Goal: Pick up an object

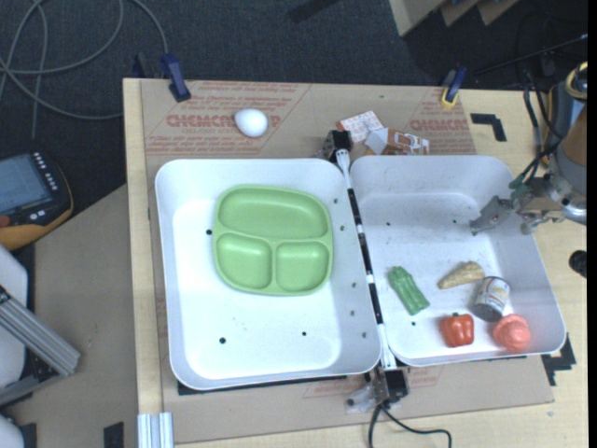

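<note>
The right bin point(420, 194) holds several small objects in its near half: a green stick-shaped piece point(408, 289), a tan wedge point(462, 274), a small tin can point(491, 298) lying tilted, a red pepper-like toy point(456, 329) and a pinkish-red round toy point(512, 331). My gripper point(492, 217) hangs over the right bin's far right part, above and to the right of the tan wedge, apart from every object. Nothing shows in its grasp.
The left bin point(187, 325) holds a green divided plate point(273, 239). A white egg-like ball point(250, 121) lies on the cardboard behind the left bin. Crumpled wrappers point(378, 134) sit behind the bins' seam. Blue clamps point(173, 76) grip the board's far edge.
</note>
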You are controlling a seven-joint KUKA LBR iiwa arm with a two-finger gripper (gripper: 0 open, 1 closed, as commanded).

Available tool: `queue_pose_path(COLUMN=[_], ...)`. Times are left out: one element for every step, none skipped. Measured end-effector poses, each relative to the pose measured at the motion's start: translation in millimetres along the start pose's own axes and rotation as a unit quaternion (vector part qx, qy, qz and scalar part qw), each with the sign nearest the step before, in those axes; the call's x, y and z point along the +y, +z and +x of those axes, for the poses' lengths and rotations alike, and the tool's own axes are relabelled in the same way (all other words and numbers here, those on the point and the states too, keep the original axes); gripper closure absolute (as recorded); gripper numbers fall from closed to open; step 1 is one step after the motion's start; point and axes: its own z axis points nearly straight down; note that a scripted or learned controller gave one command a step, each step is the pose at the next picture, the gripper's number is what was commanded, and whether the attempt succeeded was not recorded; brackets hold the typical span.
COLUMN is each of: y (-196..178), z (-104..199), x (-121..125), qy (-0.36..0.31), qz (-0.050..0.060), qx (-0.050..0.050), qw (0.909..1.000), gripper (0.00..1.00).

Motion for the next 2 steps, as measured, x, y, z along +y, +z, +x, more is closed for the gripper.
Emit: queue_pose_path(y=[-15.8,-1.6], z=[56.3,62.7], x=[-42.0,-92.0], qy=[-0.001,0.0], qz=[0.0,0.0], qx=[0.001,0.001], qw=[1.0,1.0], gripper=[0.0,0.0])
